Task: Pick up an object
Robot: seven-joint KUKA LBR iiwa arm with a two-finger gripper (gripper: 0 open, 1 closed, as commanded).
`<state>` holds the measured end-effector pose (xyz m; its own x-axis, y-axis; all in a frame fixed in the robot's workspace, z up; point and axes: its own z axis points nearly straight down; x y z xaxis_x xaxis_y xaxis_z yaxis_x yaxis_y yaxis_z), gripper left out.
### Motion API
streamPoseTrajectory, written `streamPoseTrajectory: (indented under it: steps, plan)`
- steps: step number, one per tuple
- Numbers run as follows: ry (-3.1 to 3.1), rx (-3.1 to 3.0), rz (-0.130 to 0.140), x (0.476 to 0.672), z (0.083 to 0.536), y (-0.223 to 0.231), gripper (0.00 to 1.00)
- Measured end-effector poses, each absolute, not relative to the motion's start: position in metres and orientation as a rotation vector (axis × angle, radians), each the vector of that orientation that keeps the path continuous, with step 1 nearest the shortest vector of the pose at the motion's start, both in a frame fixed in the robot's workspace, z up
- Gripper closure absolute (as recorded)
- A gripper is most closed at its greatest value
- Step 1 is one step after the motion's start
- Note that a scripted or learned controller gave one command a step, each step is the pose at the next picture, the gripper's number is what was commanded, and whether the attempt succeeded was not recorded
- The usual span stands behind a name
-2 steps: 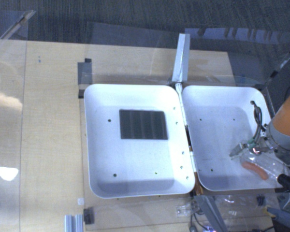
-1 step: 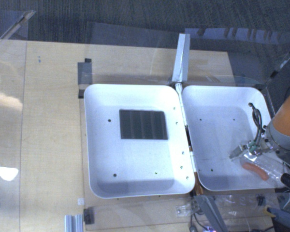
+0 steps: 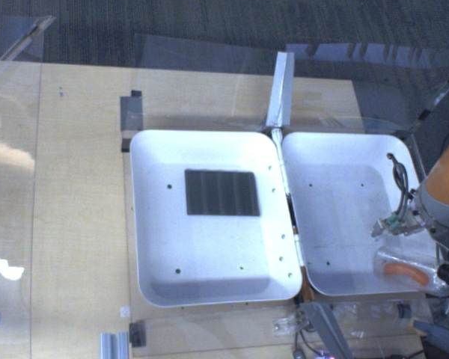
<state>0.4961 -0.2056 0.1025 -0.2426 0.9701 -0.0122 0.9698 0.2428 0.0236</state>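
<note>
1 orange object [image 3: 405, 272] in right bin [image 3: 337, 200], just below hand [image 3: 395, 225], grip state unclear

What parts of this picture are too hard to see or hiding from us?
- The hand over the right bin: too small and blurred in the camera view to tell open from shut.
- The orange object near the right bin's lower corner: blurred under a clear cover, so its kind is unclear.
- The arm: cut off by the right edge.
- The dark rectangle in the left bin: its nature is unclear.
</note>
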Motion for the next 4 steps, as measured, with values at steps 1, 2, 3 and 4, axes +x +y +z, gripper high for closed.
streamPoseTrajectory:
  steps: [1, 2, 3, 4]
  plan:
    - [2.457, 1.919, 0.017, 0.496, 0.103, -0.206, 0.00]
    - [2.529, 1.851, 0.005, 0.490, 0.096, -0.204, 0.00]
    - [2.614, 1.728, 0.005, 0.544, 0.181, -0.185, 0.00]
    - [2.508, 1.869, 0.009, 0.494, 0.090, -0.203, 0.00]
